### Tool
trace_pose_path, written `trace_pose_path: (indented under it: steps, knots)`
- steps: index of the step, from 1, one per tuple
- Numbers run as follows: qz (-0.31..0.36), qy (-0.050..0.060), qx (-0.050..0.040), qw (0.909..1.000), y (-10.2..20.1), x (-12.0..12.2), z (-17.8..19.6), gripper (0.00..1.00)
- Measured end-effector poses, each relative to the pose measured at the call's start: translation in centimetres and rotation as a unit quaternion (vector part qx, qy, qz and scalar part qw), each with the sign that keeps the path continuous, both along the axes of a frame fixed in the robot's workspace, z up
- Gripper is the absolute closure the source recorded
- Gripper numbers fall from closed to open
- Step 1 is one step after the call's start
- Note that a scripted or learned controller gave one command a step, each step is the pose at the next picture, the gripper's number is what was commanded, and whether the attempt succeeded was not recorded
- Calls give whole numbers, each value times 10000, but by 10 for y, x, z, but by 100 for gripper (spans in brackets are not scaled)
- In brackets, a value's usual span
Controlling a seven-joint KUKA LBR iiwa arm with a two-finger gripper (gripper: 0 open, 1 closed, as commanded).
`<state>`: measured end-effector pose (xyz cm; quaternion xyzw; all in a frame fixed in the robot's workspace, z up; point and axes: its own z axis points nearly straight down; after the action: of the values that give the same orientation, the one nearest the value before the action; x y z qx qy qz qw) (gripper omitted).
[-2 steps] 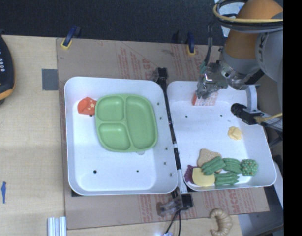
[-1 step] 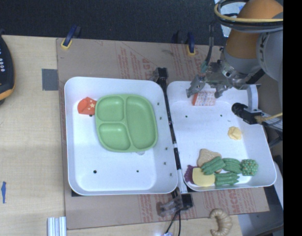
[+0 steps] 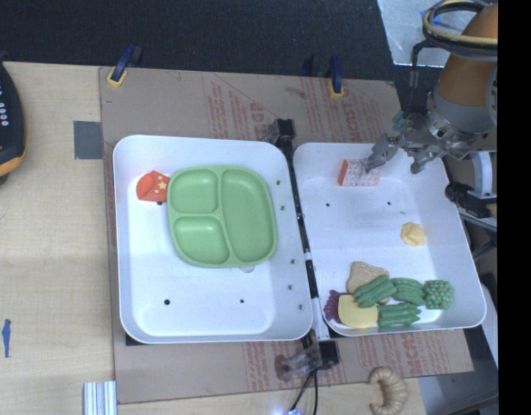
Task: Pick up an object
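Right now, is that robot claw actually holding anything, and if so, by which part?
Nothing shows between the gripper's fingers. It hovers at the right bin's far edge, just beside a small orange-and-white packet, which lies on the bin floor.

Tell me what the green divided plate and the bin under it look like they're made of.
Green divided plate: likely molded plastic, matte to satin, judging by its uniform colour and rounded compartment ridges. Left bin: apparently smooth white plastic with a slight sheen and rounded corners; the material can't be confirmed.
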<state>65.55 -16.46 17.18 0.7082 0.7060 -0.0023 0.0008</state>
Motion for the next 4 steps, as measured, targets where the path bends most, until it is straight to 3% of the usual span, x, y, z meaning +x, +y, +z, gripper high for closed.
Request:
trace_pose_path:
  steps: [1,2,3,4]
  knots:
    - [12,21,16,10000,-50,-1,-45,0]
    - [17,75,47,10000,-37,-128,-80,0]
    - [60,-56,10,10000,-27,-2,-78,0]
    - [30,-76,-7,10000,-49,2,62,0]
